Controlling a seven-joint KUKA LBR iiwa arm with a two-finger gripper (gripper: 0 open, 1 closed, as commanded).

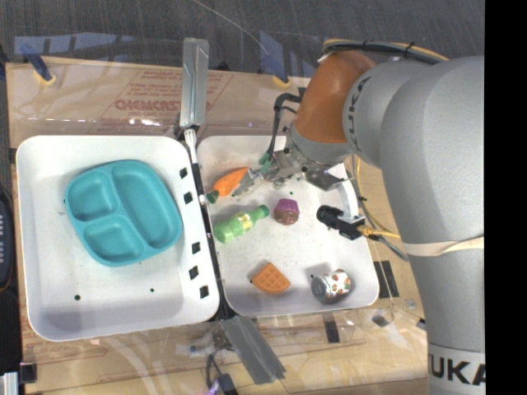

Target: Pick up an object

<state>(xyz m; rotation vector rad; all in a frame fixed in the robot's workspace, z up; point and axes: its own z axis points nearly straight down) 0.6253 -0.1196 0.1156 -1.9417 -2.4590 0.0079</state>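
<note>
In the right bin [362, 290] lie an orange carrot [229, 182], a green bottle [239, 223], a purple round toy [286, 211], an orange waffle-like piece [271, 278] and a small patterned can [331, 285]. My gripper [258, 174] is low over the bin's far left part, right at the carrot's right end. The carrot rests on the bin floor near the divider, with its green tip to the left. The grey arm with its orange band covers the bin's far right corner.
The left bin [49, 303] holds a teal divided plate [123, 211]. A metal divider [198, 212] with black clips runs between the bins. A black fitting [339, 220] on the arm's cable hangs over the right bin, right of the purple toy.
</note>
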